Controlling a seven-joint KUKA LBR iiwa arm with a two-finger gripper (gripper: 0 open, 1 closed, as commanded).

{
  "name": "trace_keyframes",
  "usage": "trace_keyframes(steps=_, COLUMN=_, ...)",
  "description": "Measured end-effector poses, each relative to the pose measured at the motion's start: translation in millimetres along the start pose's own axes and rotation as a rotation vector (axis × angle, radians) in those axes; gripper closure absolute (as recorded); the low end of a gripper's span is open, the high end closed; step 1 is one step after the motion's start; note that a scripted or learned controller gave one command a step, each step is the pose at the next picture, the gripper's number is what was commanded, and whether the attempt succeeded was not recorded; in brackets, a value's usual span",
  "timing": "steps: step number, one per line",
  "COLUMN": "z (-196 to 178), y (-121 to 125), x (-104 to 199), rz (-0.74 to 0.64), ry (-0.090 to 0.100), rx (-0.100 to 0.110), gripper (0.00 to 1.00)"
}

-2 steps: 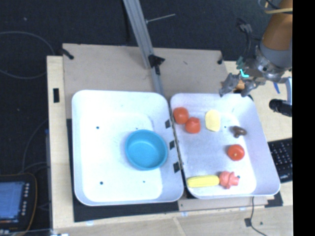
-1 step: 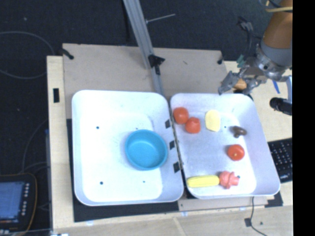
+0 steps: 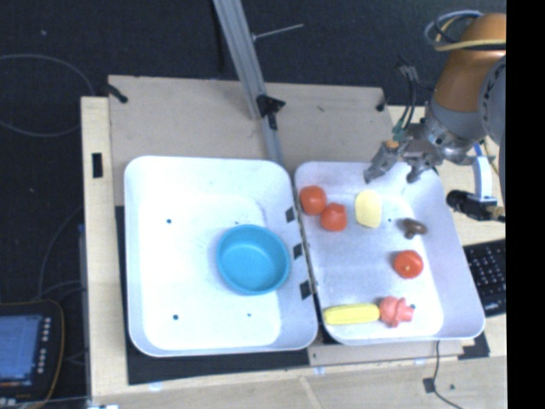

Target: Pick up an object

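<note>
white bins (image 3: 153,228) on bench, gripper (image 3: 396,170) above yellow block (image 3: 368,209)

My worktop (image 3: 213,113) is pale wood, with a brown board lying on it; the floor (image 3: 85,24) around it is dark, with thin cables on it; a grey metal pole (image 3: 243,58) leans across the top; a small screen (image 3: 25,348) glows blue at the bottom left; a black keyboard (image 3: 487,271) sits at the right.
</note>
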State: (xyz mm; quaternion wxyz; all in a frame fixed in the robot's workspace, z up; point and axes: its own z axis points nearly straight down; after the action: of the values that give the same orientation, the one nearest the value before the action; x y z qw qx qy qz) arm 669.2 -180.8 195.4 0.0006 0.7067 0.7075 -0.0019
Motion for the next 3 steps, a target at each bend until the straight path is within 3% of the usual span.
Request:
trace_keyframes(steps=2, z=97, y=-10, x=-5, rz=0.004, ry=0.000, rx=0.002, gripper=0.00)
trace_keyframes(steps=3, z=80, y=-8, x=-6, rz=0.003, ry=-0.002, rx=-0.008, gripper=1.00)
